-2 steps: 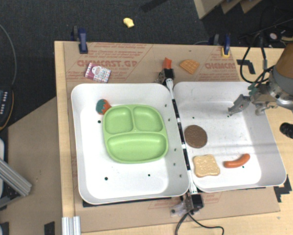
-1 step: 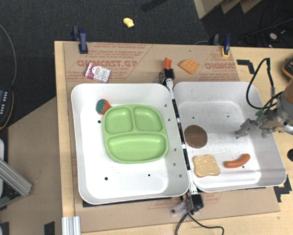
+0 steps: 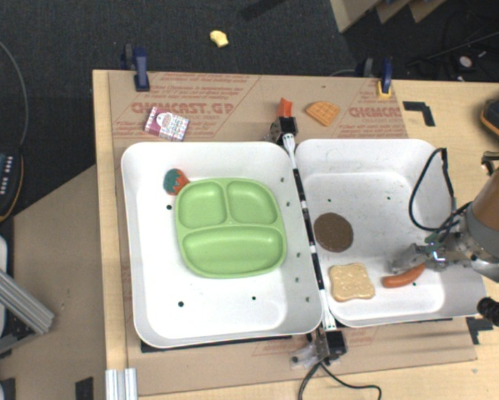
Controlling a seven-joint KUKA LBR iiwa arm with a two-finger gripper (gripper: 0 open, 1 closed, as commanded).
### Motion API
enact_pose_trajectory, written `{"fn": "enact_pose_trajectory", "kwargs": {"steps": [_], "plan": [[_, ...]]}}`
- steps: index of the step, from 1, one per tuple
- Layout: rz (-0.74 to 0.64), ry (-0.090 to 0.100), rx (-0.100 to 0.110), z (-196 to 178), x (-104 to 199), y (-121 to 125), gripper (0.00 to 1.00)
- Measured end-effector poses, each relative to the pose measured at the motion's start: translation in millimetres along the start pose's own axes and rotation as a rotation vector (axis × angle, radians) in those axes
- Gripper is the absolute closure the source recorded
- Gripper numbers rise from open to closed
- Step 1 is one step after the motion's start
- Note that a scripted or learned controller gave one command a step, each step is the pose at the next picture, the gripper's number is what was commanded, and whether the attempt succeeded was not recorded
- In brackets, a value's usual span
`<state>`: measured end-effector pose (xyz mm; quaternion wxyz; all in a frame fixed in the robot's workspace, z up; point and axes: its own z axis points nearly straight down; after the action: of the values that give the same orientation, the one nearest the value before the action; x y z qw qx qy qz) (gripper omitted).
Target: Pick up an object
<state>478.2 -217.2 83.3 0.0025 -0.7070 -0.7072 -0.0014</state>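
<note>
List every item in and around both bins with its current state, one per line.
green divided tray: flat in left bin
small round toy: at the tray's upper left corner
brown disc: flat in right bin
toast slice: flat, right bin front
sausage: lying at the gripper's tip
gripper: low over the sausage
waffle: on bench, outside bins

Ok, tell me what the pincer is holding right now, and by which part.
It cannot be told. The pincer sits right at the hot dog's upper end in the right bin, but no grip shows.
</note>
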Motion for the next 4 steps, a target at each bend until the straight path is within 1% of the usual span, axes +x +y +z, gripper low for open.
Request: {"fn": "enact_pose_trajectory", "kwargs": {"steps": [1,2,3,4], "plan": [[-0.002,-0.004,0.0,-0.9,38.2,1.1,0.0],[-0.003,0.003,0.0,-1.6,-4.7,1.6,0.0],[-0.003,-0.003,0.0,-1.0,27.4,1.4,0.0],[-0.002,0.002,0.0,-1.4,-4.6,1.5,0.0]]}}
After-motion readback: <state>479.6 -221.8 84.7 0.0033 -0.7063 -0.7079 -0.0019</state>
